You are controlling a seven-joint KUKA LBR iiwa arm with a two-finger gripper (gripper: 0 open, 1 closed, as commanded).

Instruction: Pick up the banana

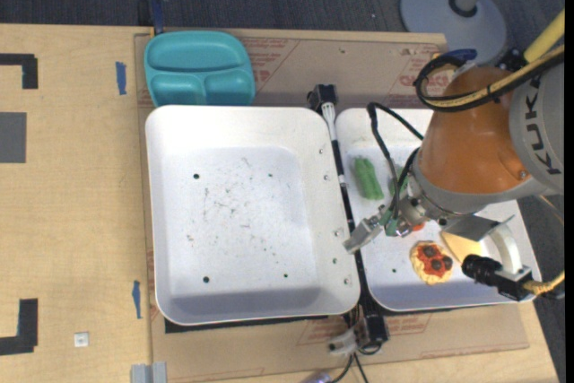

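Reaching low over the right-hand shallow white bin [448,302], masking the claw [387,224], so not telling spread from pressed; probably overshadowing the pale yellow curved banana [462,244], peeking out beneath.

the bench [72,220] is pale wood board, with dark squares marked along its left edge and small blue tape strips [121,78] near the bins. two shallow white bins sit on it side by side, touching along a black seam. the left bin [179,282] is speckled with fine dark flecks. the right bin [354,126] lies partly under the arm. a teal tray [199,67] with compartments rests on the bench just behind the left bin, touching its far rim. printed cardboard [359,58] lies flat behind the right bin.
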